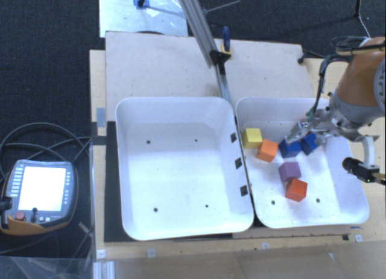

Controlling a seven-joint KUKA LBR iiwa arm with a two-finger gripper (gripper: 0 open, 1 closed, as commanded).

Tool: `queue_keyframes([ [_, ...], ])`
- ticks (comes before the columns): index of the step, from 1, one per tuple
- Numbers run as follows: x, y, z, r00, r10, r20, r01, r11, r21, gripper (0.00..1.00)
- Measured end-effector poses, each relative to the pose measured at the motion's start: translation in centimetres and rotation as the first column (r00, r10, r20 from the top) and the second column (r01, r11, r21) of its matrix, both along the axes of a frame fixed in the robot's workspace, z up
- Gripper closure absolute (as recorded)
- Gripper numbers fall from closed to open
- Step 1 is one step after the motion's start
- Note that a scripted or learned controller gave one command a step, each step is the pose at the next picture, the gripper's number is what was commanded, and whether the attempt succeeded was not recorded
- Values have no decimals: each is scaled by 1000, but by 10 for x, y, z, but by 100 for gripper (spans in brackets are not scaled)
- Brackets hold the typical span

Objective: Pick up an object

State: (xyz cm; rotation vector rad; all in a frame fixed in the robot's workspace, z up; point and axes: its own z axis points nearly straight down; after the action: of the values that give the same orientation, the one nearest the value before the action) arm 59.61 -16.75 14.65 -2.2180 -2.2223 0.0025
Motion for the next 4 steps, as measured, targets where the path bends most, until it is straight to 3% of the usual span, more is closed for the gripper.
queue_keyframes([
  [1, 2, 0, 14, 1000, 2, 7, -2, 1000, -1, 100],
  [2, -1, -9, 74, 1000, 0, 11, 0, 1000, -3, 100],
  [3, 0, -9, 69, 1000, 1, 5, -1, 1000, -2, 100],
  [4, 14, 51, 76, 1000, 9, 6, -9, 1000, 1, 100],
])
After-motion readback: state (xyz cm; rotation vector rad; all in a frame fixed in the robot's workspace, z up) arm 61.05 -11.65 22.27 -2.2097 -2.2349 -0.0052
